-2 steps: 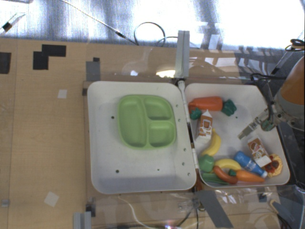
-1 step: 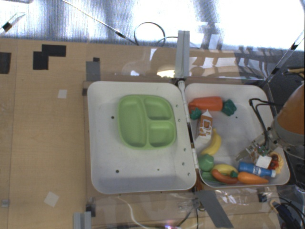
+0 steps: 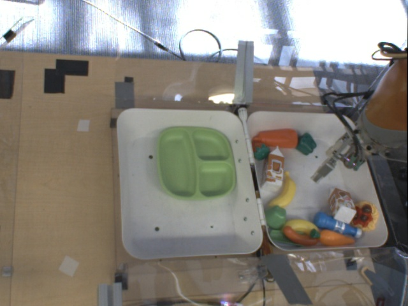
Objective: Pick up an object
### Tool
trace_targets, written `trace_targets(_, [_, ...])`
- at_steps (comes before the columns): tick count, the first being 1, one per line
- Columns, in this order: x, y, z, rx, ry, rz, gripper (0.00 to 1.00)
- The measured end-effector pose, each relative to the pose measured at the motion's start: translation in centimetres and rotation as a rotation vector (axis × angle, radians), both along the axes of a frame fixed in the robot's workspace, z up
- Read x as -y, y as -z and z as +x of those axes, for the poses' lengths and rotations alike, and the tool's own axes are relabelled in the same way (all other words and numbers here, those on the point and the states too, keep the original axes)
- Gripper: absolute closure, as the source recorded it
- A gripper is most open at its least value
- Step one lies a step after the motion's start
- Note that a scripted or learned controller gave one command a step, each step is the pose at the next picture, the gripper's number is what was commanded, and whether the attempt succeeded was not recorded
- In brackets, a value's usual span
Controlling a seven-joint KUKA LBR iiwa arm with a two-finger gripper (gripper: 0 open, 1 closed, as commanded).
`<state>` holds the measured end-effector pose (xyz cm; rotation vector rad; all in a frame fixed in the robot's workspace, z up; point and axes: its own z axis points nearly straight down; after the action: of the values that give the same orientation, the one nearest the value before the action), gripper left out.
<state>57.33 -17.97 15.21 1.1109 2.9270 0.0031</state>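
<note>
Hovering over the right bin, gripper looks parted w/ nothing between the fingers, so judged as approach step, pre-grasp. Candidate objs all sit in that bin: banana just left of gripper, milk carton beyond it, blue bottle toward bin's near edge. Next prob needs a descent onto one obj, then closing.
</note>
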Motion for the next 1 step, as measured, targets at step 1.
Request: trace_targets(1, [2.74, 5.97, -6.16, -0.009, -0.075, 0.0, 0.0])
